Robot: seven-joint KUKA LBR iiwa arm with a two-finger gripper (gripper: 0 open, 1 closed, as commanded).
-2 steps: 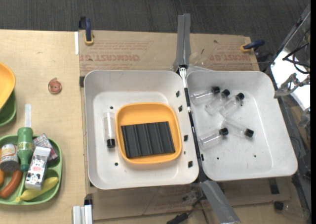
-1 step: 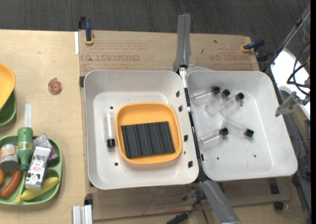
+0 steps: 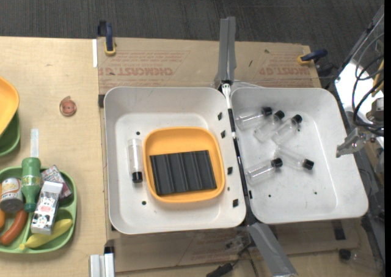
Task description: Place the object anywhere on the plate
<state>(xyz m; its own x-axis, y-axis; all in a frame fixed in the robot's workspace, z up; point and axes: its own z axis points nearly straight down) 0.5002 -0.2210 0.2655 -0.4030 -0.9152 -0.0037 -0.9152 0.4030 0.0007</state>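
The pincer [image 3: 349, 146] sits at the right bin's [image 3: 342, 205] far edge; whether it is apart or together, I cannot tell. Best to drop squarely over one vial [image 3: 264, 170], gripping across its width. That vial lies flat, black cap pointing upper right, well apart from the plate [image 3: 183, 136].

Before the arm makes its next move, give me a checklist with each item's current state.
1. Plate in reach of a drop: ok. The orange plate sits in the left bin.
2. Free room on the plate: not ok. A black ridged block covers much of it.
3. Objects to pick: ok. Several clear vials with black caps lie in the right bin.
4. Stray item: not ok. One vial lies beside the plate, not on it.
5. End effector state: cannot tell. The end effector sits at the right bin's rim, too small to judge.
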